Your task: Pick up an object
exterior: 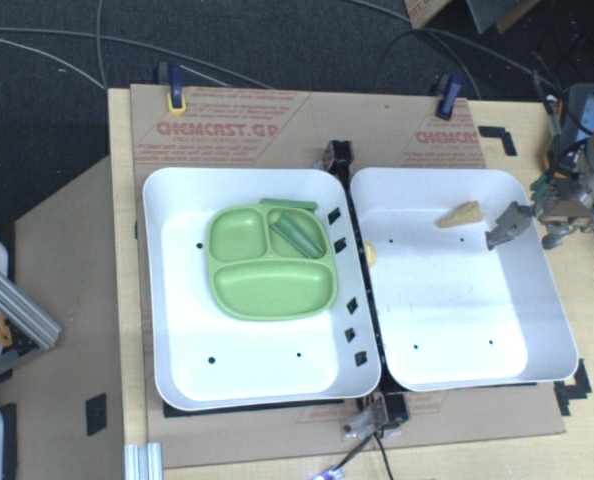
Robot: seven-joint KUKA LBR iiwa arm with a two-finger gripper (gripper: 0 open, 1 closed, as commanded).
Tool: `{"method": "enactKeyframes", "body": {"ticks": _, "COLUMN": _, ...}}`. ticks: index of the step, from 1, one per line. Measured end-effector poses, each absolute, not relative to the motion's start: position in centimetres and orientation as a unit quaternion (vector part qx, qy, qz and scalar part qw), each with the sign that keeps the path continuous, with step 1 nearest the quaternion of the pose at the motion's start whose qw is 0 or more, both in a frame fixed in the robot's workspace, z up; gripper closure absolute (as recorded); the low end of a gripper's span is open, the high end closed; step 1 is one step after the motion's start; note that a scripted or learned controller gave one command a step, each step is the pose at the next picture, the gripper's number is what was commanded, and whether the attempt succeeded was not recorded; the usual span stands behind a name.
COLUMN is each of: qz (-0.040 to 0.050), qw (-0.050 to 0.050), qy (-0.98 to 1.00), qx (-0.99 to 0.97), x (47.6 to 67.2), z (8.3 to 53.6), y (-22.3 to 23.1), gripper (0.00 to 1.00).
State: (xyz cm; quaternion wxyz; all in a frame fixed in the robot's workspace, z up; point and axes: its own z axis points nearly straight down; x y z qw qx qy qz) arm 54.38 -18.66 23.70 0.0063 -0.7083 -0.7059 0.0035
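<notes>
The gripper (525, 223), its state unclear, hangs at the right bin's (457, 308) right rim near a tan piece (460, 215).

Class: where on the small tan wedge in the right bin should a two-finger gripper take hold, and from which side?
Probably from above, closing across the narrow width at the middle of the tan wedge: it lies flat and alone on the right bin floor.

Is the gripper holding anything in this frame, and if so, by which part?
Nothing is held. The gripper sits at the right bin's right edge, apart from the tan piece lying on the bin floor to its left.
</notes>
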Motion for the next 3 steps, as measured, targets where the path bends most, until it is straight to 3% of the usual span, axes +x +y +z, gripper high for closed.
{"method": "enactKeyframes", "body": {"ticks": 1, "qz": 0.0000, "qw": 0.001, "qy": -0.707, "qx": -0.707, "x": 54.6, "z": 24.4, "y": -18.6, "gripper": 0.00}}
{"method": "enactKeyframes", "body": {"ticks": 3, "qz": 0.0015, "qw": 0.004, "qy": -0.707, "qx": -0.707, "x": 54.5, "z": 11.9, "y": -19.3, "gripper": 0.00}}
